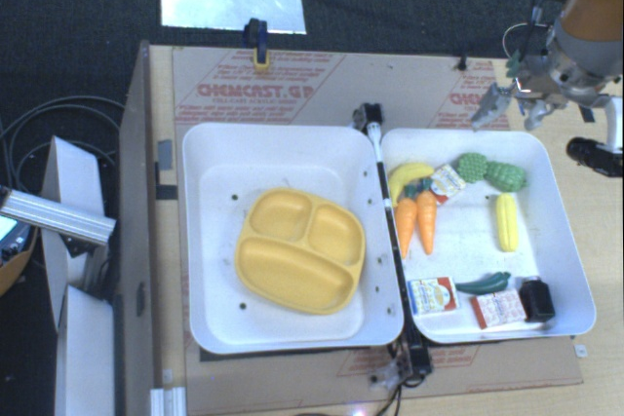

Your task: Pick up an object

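Observation:
My gripper hangs above the far right corner of the right bin, open, with nothing between its fingers. Below it in that bin lie two green broccoli pieces, a yellow corn cob, a banana, two carrots and a small white-and-red packet. Toward the near edge are a small carton, a green pepper, a red-and-white packet and a black block. The gripper touches none of them.
The left bin holds a yellow divided plate. A black clip sits where the bins meet at the far side. Cardboard lies under both bins. The arm's orange band is at the upper right.

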You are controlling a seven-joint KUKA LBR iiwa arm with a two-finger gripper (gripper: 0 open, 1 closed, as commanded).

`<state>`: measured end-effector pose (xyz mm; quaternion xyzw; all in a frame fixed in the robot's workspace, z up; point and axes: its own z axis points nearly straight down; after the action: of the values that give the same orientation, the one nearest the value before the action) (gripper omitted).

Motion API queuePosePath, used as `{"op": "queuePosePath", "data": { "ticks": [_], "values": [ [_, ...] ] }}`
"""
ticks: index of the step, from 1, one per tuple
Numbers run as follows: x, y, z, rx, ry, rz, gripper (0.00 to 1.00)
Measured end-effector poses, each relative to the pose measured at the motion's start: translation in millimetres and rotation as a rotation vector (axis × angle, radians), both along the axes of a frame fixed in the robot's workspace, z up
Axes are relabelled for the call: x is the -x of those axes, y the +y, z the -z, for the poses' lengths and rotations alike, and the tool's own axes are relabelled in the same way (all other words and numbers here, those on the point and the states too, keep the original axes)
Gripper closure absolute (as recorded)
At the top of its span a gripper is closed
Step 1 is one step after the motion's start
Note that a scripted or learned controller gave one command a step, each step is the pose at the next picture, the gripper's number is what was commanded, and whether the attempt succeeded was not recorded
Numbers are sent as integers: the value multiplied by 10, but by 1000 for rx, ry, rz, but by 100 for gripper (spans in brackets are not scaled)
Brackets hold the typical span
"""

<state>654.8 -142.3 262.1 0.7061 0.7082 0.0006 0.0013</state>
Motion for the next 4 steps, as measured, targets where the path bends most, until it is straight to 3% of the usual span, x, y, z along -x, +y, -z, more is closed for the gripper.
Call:
{"op": "queuePosePath", "data": {
  "ticks": [1,2,3,4],
  "values": [
    [402,560,991,-5,13,-5,0],
    [548,442,1817,-2,6,4,0],
    [126,459,1777,4,13,-2,0],
    [410,386,1779,0,4,3,0]
  ]
}}
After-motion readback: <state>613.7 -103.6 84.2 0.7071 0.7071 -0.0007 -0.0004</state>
